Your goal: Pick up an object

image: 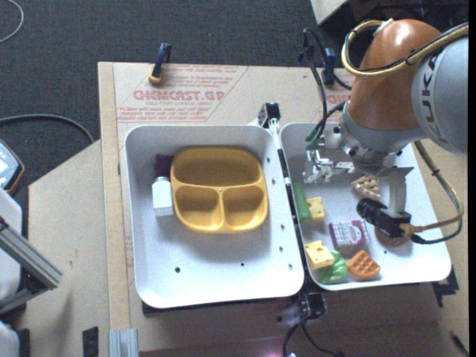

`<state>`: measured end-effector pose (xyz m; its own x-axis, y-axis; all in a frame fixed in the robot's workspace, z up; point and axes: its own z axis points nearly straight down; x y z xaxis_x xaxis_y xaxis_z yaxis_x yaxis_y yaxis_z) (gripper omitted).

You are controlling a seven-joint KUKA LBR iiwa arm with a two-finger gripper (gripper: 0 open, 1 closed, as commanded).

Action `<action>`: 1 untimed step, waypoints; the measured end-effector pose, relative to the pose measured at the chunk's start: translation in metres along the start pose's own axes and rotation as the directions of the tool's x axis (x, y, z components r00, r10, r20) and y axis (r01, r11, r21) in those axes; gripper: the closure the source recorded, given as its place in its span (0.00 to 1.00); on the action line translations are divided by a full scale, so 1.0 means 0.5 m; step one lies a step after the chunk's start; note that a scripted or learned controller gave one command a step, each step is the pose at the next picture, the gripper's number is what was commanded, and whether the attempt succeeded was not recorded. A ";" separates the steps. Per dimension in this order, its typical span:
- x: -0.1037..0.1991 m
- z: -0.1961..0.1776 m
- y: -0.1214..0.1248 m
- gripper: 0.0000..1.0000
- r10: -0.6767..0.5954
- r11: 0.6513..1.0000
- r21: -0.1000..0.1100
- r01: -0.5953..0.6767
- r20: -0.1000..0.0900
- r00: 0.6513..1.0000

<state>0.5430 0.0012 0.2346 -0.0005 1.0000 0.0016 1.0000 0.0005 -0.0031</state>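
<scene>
Ridged orange waffle (364,265), holed cheese wedge (320,255)

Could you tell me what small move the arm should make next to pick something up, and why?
Probably a short descent: the two-finger gripper hangs at the upper left of the right white bin, and the nearest item, a yellow holed cheese-shaped block, lies just below it, apart from it.

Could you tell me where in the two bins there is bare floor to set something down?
The left bin has bare floor in front of the yellow tray and along its right wall. The right bin is crowded: cheese wedges, waffle and the arm leave little room.
</scene>
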 end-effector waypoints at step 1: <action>-0.016 0.015 -0.007 1.00 0.002 1.000 0.000 -0.002 0.001 1.000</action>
<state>0.5393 -0.0068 0.2270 0.0011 1.0000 0.0003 1.0000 -0.0011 -0.0036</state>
